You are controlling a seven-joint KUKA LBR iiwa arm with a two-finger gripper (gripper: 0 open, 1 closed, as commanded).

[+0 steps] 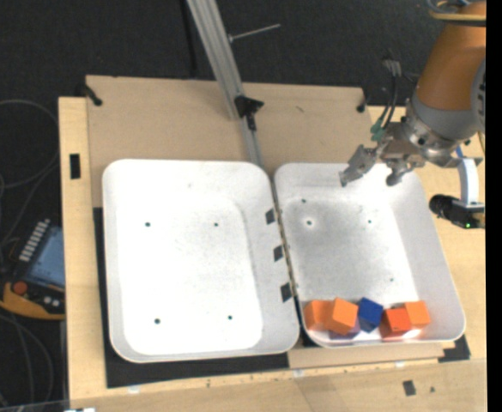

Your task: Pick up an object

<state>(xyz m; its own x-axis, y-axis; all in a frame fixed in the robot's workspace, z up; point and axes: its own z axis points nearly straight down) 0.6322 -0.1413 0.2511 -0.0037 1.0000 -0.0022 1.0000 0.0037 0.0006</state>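
Note:
Several small blocks lie in a row along the near wall of the right bin: an orange block, a blue block and another orange block. My gripper hangs over the far edge of the right bin, well away from the blocks. Its two fingers are spread apart with nothing between them, so it is open.
The left bin lies beside the right one, with black clips along the shared rim. A slanted metal rail rises behind the bins. Cables and a handheld pendant lie off the bench to the left.

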